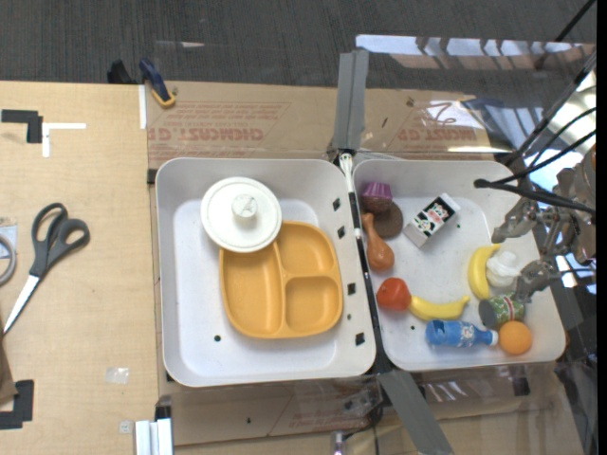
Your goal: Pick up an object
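The right bin [446,349] holds several toy items: a black and white milk carton [432,220], a red tomato [394,294], a yellow banana [439,306], a blue bottle [459,334], an orange [515,337], a green can [502,309] and a small white piece [502,267] against a curved yellow fruit [477,271]. My gripper [524,252] hangs over the bin's right side, open, fingers spread just right of the white piece. Nothing sits between them.
A purple item [377,194], a brown donut [387,220] and a drumstick [378,249] lie by the divider. The left bin [180,282] carries a yellow divided tray [282,282] and a white round lid [242,213]. Scissors [43,249] rest on the bench at left.
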Controlling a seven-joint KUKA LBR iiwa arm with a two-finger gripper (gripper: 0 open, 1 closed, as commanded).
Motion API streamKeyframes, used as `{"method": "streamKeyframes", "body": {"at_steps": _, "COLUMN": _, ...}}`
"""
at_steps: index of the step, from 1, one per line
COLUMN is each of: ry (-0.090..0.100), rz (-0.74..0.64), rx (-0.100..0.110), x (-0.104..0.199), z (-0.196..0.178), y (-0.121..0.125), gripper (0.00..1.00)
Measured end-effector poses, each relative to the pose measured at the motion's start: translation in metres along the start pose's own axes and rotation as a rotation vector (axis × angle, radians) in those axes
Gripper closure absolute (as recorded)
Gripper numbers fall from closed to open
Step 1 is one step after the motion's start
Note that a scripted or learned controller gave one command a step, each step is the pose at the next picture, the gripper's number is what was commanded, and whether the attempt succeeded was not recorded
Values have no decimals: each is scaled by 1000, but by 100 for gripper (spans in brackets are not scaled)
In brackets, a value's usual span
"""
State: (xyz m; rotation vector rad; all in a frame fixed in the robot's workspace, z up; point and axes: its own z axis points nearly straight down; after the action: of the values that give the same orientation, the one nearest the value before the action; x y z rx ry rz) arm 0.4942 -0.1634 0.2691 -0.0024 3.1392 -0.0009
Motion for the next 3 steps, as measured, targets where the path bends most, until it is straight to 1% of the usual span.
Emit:
{"method": "streamKeyframes", "body": {"at_steps": 1, "ry": 2, "rz": 187, "rx": 0, "x": -30, "z": 142, "y": 0, "gripper": 0}}
{"method": "streamKeyframes", "body": {"at_steps": 2, "ry": -5, "rz": 290, "rx": 0, "x": -97, "z": 169, "y": 64, "gripper": 0}}
{"method": "streamKeyframes", "body": {"at_steps": 3, "ry": 0, "rz": 361, "rx": 0, "x": -9, "z": 176, "y": 29, "gripper": 0}}
